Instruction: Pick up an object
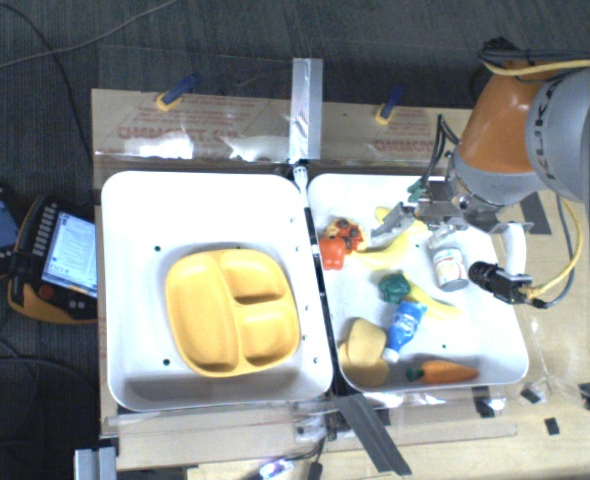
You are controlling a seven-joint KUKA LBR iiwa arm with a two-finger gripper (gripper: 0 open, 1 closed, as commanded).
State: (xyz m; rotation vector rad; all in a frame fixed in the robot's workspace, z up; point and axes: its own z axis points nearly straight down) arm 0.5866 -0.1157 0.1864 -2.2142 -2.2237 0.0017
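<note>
Over the right bin (515, 343) the grey arm hangs low, and its gripper (407, 220) sits by the far end, near a yellow banana-like thing (400, 236). I think it is there because it wants to grab something from that corner. I cannot tell if it is open or closed; the parts are too small and mixed up with the things under it. Nothing looks held.

All the things to pick lie in that same bin. A small white jar (448, 268) is just beside the gripper. An orange and red toy (339, 238) lies by the middle wall. A green lump (394, 288) touches a blue and white bottle (404, 328). A tan round thing (364, 346) and a carrot (445, 372) rest at the near end.

The left bin (135, 228) holds a yellow tray (233, 310) with three parts.
</note>
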